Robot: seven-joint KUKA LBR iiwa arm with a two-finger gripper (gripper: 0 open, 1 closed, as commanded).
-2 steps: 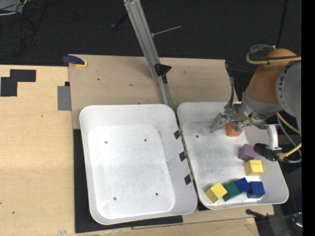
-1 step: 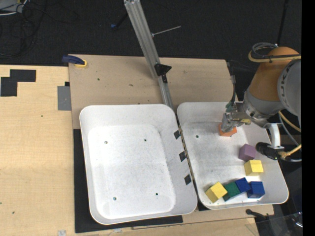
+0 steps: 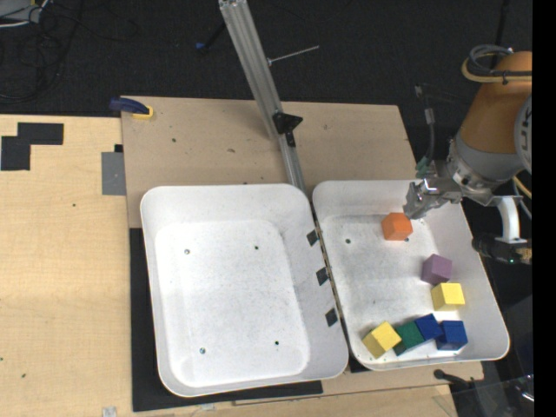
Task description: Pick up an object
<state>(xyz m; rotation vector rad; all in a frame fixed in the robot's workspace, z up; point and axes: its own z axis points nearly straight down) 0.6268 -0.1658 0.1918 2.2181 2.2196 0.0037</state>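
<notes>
Camera view: wooden bench (image 3: 217, 146), two white bins (image 3: 230, 372), dark floor behind.

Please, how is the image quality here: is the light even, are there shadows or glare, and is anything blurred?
Camera view: even, soft light; the white bins look bright without hard glare; the orange block casts only a faint shadow; the gripper is small and slightly soft, its details hard to read; the background beyond the bench is dark.

An orange cube (image 3: 397, 226) is seen resting flat on the right bin (image 3: 365, 268) floor, toward its far end, well apart from the other blocks
</notes>
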